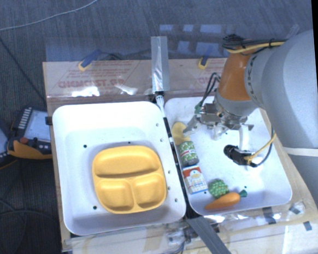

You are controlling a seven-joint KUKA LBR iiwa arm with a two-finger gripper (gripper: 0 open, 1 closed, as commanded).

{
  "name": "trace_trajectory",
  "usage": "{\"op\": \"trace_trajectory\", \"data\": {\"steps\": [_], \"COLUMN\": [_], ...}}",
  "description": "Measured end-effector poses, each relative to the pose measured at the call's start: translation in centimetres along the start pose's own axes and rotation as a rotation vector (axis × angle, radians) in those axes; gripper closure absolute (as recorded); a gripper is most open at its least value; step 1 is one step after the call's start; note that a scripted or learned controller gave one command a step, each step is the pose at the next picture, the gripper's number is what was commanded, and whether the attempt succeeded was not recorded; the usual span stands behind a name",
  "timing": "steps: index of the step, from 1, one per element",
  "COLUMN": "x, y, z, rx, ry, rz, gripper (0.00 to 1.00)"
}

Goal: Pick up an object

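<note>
Several small objects lie along the left side and front of the right bin [271,158]. A pale yellow piece [178,130] lies near the divider. Below it come a green-labelled can [187,153] and a red and white carton [195,179]. A green knobbly toy [218,188] and an orange carrot [222,201] lie at the front. My gripper [218,123] hangs over the back half of this bin, just right of the yellow piece and above the can. Nothing shows as held in it.
The left bin [74,158] holds a yellow divided plate [130,178]. A black cable end [235,153] dangles from the wrist over the right bin's middle. The grey arm [287,86] covers the bin's back right corner. A handheld pendant [28,134] lies left of the bench.
</note>
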State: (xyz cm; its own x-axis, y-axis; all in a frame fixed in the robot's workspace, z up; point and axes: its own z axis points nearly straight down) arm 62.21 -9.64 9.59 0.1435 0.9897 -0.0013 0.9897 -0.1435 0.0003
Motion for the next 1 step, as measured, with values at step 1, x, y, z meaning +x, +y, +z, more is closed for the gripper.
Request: {"op": "trace_trajectory", "data": {"steps": [1], "x": [0.44], "y": [4.78], "z": [0.59], "rx": [-0.002], "ry": [-0.001], "rz": [0.075], "gripper": [0.0]}}
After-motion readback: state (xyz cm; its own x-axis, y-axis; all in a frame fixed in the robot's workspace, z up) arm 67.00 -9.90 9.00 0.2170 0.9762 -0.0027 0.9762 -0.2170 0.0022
